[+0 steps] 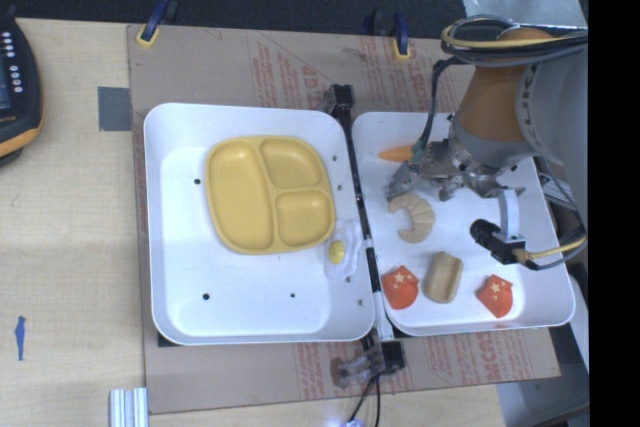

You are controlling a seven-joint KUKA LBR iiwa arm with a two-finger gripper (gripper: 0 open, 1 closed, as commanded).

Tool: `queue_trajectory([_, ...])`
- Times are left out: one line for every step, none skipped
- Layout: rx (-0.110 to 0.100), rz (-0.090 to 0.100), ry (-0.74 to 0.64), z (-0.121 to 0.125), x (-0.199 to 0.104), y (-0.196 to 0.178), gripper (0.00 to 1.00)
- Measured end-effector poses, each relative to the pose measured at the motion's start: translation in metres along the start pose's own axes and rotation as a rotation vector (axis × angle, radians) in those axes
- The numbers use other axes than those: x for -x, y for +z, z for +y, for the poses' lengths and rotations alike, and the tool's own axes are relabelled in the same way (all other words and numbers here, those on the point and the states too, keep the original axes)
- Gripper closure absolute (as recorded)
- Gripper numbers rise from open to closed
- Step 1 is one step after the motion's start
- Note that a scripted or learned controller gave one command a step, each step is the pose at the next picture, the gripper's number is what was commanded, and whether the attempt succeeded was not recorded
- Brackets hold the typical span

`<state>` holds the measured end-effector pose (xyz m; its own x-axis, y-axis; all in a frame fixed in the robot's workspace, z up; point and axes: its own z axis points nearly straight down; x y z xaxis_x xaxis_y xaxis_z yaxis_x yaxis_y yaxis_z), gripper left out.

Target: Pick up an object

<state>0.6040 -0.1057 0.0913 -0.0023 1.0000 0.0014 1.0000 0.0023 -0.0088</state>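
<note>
Several candidates in the right bin [560,315], with the end effector [425,177] low over the croissant [414,216], apparently mid-approach, grip state impossible to tell from this angle, next calling for closing squarely on it and lifting.

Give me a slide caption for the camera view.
Arm's claw hovers above croissant in right bin; yellow divided plate sits in left bin.

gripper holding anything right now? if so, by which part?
Cannot be told. The gripper sits just above the croissant in the right bin; nothing visibly between its fingers.
</note>
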Motion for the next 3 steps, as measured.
queue_trajectory([-0.001,-0.001,-0.002,0.047,-0.014,-0.001,0.00])
queue_trajectory([-0.001,-0.001,0.001,0.051,0.002,0.000,0.00])
queue_trajectory([-0.002,-0.001,0.000,-0.026,0.009,0.000,0.00])
